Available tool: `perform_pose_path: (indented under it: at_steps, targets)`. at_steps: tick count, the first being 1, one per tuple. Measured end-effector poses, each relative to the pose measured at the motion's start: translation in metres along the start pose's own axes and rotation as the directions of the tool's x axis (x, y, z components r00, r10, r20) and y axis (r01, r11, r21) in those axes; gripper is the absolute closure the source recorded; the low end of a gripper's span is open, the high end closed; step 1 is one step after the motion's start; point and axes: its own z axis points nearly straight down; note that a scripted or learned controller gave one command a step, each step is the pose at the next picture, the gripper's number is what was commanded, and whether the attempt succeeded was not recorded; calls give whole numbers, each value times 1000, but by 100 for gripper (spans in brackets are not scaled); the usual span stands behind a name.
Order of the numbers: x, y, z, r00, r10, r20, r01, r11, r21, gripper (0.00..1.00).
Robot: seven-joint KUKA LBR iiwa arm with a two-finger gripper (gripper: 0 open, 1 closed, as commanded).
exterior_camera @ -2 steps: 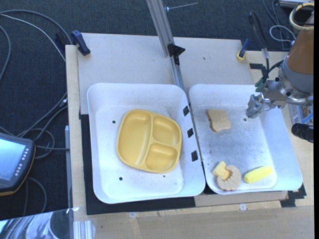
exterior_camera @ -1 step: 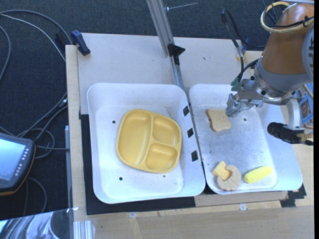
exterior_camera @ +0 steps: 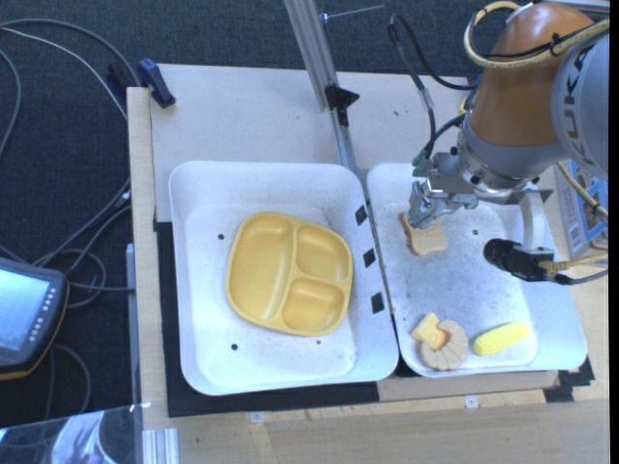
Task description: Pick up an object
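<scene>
Nearest the camera, at the front of the right bin [exterior_camera: 571, 341], a yellow corn cob [exterior_camera: 502, 337] is seen lying with its long axis roughly left to right, and just beside it to the left a round cracker [exterior_camera: 445, 353] with a yellow cheese piece [exterior_camera: 428, 331] resting against it. Farther back in the same bin, the slice of toast [exterior_camera: 427, 238] is found near the left wall, tan with a darker crust, lying slightly tilted. The gripper [exterior_camera: 423, 213] is placed directly over its rear edge, apparently touching it. Whether the slice is actually clasped cannot be told. The toast is judged the likely target, lying immediately below the gripper, toward the camera. In the left bin [exterior_camera: 193, 259] a yellow divided plate [exterior_camera: 288, 273] is seen.
</scene>
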Motion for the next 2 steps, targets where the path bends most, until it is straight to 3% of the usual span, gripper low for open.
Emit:
perform_pose_path:
  at_steps: [2]
  targets:
    - [103,-11,12,1000,0,1,0,1000,-2,100]
